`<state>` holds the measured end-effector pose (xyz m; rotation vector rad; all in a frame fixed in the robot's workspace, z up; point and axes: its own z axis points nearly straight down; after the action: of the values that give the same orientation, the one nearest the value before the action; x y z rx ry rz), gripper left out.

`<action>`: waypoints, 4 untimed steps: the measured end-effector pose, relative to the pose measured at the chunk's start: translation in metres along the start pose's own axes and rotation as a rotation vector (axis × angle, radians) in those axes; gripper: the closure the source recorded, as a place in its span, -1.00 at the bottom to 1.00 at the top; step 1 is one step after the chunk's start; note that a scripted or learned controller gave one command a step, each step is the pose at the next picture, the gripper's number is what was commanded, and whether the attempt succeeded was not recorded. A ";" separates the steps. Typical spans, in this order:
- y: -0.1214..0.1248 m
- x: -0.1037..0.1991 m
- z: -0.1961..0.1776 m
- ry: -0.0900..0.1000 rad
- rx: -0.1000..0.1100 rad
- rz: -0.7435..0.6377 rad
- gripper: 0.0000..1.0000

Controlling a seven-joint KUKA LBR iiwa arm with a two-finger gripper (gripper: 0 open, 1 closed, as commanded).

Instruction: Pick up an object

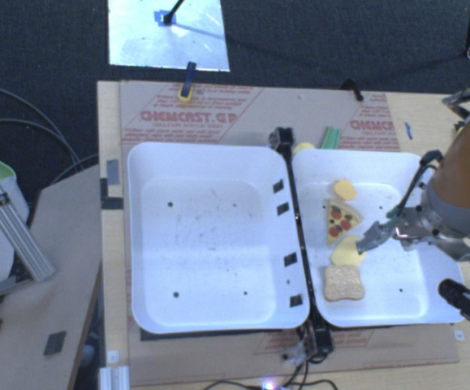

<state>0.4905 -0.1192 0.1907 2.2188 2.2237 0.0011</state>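
Over the right bin: the arm (462,177) reaches in from the right edge, its rounded orange-brown body filling the upper right corner above a grey wrist.
Arm pose: the wrist slants down and to the left, so the tool (372,240) points toward the middle of the right bin (397,299), low over its floor.
Tool state: the grey tip sits at the right edge of the yellow piece (347,254); whether its fingers are apart or together cannot be told, and nothing shows between them.
Cables: dark leads run from the wrist up along the arm.
Yellow piece: a pale rounded shape, lying in the left half of the right bin, just beside the tool tip.
Pizza slice (341,220): a toy wedge with red spots, lying just above the yellow piece, to the upper left of the tool.
Small yellow round (344,189): above the pizza slice, near the bin's upper left part.
Bread slice (343,283): a tan square toy, just below the yellow piece, near the bin's lower left corner.
Left bin (210,242): white, shallow, touching the right bin along a dark clipped seam.
Tabletop (243,112): a brown printed board under both bins, with a yellow-tipped tool (187,84) lying on its far edge.
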 end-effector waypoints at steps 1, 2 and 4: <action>0.057 0.033 0.111 0.000 -0.002 -0.006 -1.00; 0.115 0.031 0.105 -0.001 -0.007 -0.004 -1.00; 0.128 0.099 0.000 0.002 -0.012 -0.010 1.00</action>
<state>0.6184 -0.0202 0.1911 2.2033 2.2294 0.0169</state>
